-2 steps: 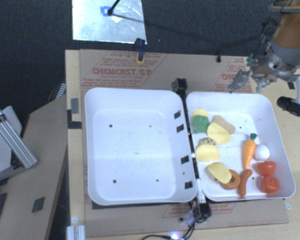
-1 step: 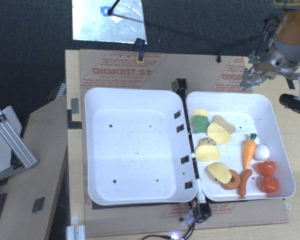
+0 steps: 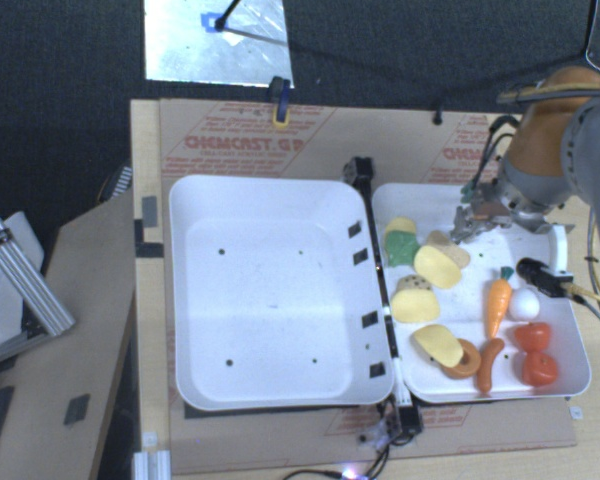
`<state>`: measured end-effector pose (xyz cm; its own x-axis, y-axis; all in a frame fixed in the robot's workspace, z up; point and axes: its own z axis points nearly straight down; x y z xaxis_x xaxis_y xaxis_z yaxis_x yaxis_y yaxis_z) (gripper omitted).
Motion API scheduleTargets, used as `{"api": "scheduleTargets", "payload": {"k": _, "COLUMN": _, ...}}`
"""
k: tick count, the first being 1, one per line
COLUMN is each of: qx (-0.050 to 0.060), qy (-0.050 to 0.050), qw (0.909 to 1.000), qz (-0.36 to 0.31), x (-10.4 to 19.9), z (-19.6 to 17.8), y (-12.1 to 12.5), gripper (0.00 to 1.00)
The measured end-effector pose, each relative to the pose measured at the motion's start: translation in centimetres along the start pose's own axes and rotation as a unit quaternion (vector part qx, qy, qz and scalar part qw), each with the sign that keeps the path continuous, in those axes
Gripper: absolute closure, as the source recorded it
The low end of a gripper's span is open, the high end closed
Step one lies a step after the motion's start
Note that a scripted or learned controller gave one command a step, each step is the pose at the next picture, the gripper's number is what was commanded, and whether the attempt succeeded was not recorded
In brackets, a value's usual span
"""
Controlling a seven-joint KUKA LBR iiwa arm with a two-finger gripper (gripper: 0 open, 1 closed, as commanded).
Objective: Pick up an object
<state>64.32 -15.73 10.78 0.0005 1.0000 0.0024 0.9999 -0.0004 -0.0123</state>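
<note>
Fingers (image 3: 462, 230) of the gripper (image 3: 460, 235) point down into the far part of the right bin (image 3: 570, 343); whether they are spread or pressed together cannot be told from this view. Their tips stand just beside a tan piece (image 3: 452, 250), which touches a yellow wedge (image 3: 435, 266). All candidate objects for picking lie in this bin. Along its left wall, from far to near, are a pale yellow piece (image 3: 401, 227) touching a green piece (image 3: 401, 252), a speckled pale yellow piece (image 3: 415, 300), and a yellow slice (image 3: 437, 343) resting against a brown ring (image 3: 468, 361). Toward the right lie an orange carrot (image 3: 496, 306), a white egg (image 3: 524, 306) just beside it, two red pieces (image 3: 533, 336) (image 3: 540, 370), and a reddish-brown sausage (image 3: 487, 364) between the ring and the nearer red piece. The left bin (image 3: 270, 298) adjoins the right bin, and both rest on the desk (image 3: 240, 138), which is covered by a board with red lettering.
</note>
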Motion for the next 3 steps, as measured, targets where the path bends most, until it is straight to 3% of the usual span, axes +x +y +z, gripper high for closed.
{"api": "scheduleTargets", "payload": {"k": 1, "qx": -0.009, "qy": 0.0, "qw": 1.0, "qz": -0.004, "x": 7.6, "z": 2.1, "y": -4.6, "gripper": 1.0}}
{"api": "scheduleTargets", "payload": {"k": 2, "qx": -0.015, "qy": -0.001, "qw": 0.9999, "qz": -0.006, "x": 13.2, "z": -8.5, "y": 1.6, "gripper": 1.0}}
{"api": "scheduleTargets", "payload": {"k": 3, "qx": -0.017, "qy": -0.001, "qw": 0.9998, "qz": -0.004, "x": 17.4, "z": -36.1, "y": -1.1, "gripper": 1.0}}
